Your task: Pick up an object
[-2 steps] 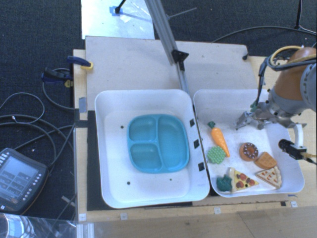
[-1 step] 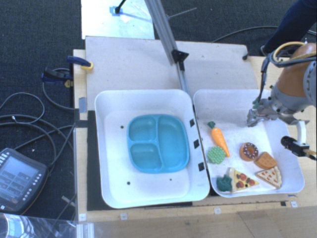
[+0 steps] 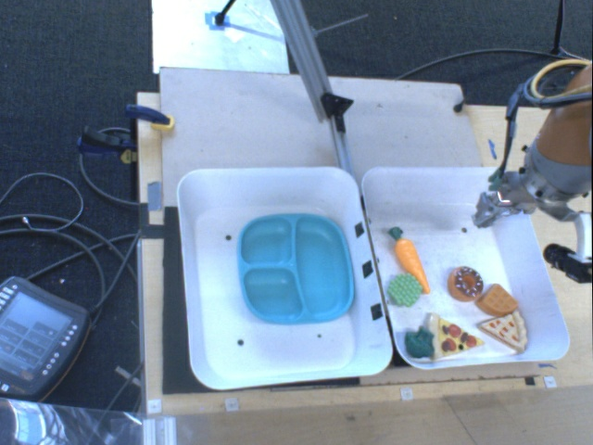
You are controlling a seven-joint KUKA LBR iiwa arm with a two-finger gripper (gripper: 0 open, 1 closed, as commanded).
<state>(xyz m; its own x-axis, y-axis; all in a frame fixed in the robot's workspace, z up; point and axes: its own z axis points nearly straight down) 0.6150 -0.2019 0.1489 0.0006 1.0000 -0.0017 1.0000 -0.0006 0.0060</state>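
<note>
Toy food fills the front half of the right white plastic bin (image 3: 435, 207): one orange plastic carrot (image 3: 410, 260), one green ridged disc (image 3: 404, 289) just beside it, one chocolate-frosted doughnut (image 3: 465, 284), one tan bread wedge (image 3: 498, 300), two pizza slices (image 3: 505, 328) (image 3: 456, 337), and one dark green broccoli piece (image 3: 419, 343) touching the nearer slice. Grey metal gripper (image 3: 489, 207) hangs over the bare back right corner, well apart from all seven toys, nothing between, and whether the claw is apart or together I cannot tell. Left white bin (image 3: 213, 248) carries one blue three-compartment plate (image 3: 296, 269).
</note>
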